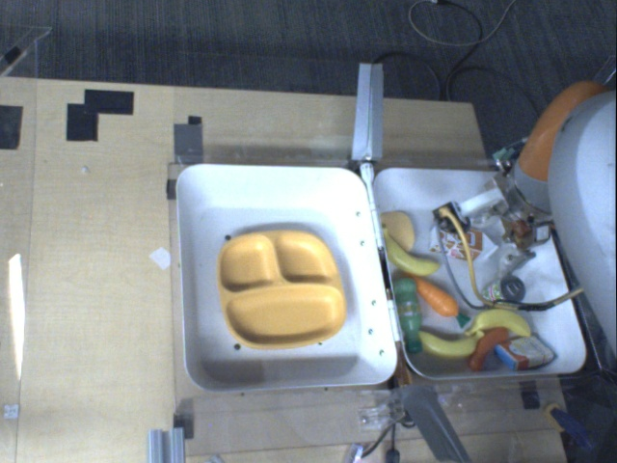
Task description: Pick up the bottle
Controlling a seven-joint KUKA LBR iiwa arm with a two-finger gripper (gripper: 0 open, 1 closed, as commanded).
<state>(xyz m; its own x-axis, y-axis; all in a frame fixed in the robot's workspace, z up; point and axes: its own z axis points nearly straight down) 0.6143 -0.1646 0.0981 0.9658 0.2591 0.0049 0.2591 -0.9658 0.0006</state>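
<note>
In the right bin (557, 331), green bottle (407, 313)

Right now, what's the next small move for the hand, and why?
Probably slide the hand toward the view's lower left, to above the green bottle. The hand sits near the right bin's right wall, apart from the bottle, which lies along its left wall beside the carrot.

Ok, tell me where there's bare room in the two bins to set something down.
Left white bin: bare floor all round the yellow compartment tray, widest between it and the far wall. Right white bin: green plastic bottle, yellow bananas and orange carrot crowd its left and near sides.
</note>
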